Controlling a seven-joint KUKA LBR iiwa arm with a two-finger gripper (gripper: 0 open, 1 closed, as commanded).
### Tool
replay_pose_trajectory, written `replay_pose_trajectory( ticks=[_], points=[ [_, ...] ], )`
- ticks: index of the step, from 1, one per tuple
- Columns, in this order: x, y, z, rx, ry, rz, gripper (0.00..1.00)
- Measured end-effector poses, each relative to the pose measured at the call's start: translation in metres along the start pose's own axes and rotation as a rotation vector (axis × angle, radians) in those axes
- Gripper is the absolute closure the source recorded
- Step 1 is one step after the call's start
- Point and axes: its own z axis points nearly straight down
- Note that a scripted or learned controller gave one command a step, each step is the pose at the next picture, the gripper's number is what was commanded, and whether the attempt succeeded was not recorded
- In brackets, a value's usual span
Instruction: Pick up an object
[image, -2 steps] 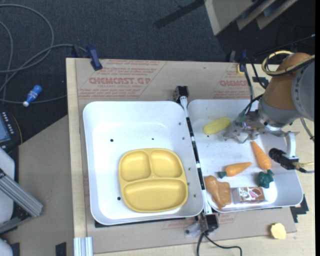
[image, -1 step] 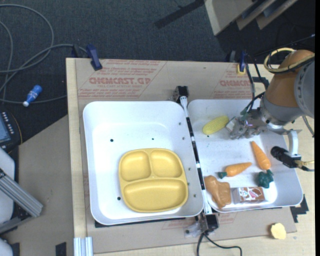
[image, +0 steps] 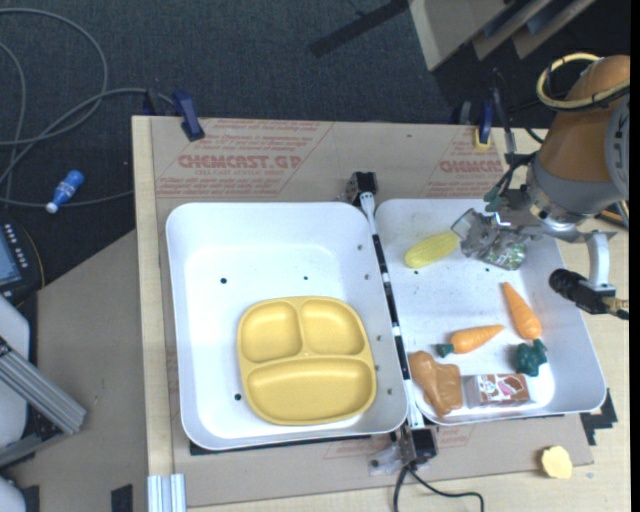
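Camera view gives you the gripper (image: 490, 240) low in the right bin (image: 570, 385), just beside the yellow corn (image: 431, 250), probably lined up for it. Nothing sits between its fingers; their spread you cannot tell. Two carrots (image: 520, 310) lie nearer you as alternatives.

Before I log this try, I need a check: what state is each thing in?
pincer: low in right bin, beside yellow corn, grip unclear
yellow corn: lying flat
two carrots: lying, apart
yellow divided tray: upright in left bin
snack packet: flat
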Motion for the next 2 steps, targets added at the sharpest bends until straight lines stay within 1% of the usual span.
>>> replay_pose_trajectory(
  ticks=[1,2],
  points=[
    [0.028,-0.014,-0.060,0.002,0.000,0.001,1.00],
    [0.103,-0.007,-0.027,0.012,0.004,-0.002,1.00]
  ],
)
